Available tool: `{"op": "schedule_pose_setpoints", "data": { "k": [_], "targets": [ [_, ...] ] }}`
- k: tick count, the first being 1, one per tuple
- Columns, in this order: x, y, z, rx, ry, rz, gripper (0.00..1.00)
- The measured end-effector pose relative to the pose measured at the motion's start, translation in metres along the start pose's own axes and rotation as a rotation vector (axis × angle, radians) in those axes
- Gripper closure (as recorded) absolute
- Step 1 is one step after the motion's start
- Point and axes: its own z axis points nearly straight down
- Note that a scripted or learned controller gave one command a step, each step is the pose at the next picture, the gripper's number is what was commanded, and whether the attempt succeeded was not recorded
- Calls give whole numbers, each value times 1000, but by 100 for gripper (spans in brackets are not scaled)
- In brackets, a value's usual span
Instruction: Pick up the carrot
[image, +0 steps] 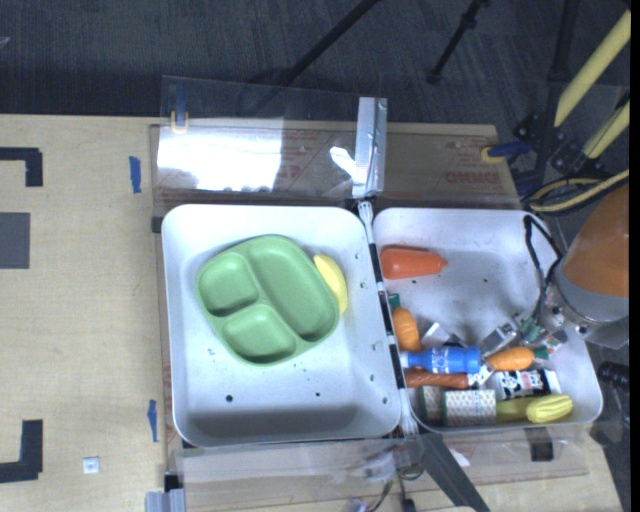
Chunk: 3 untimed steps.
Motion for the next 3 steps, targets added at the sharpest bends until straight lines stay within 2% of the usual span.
{"op": "schedule_pose_setpoints", "data": {
  "k": [1,2,3],
  "targets": [
    [25,-27,-1,-6,-5,-133,0],
    [10,-32,0,-10,17,-357,0],
    [6,62,0,-3,-3,-386,0]
  ]
}}
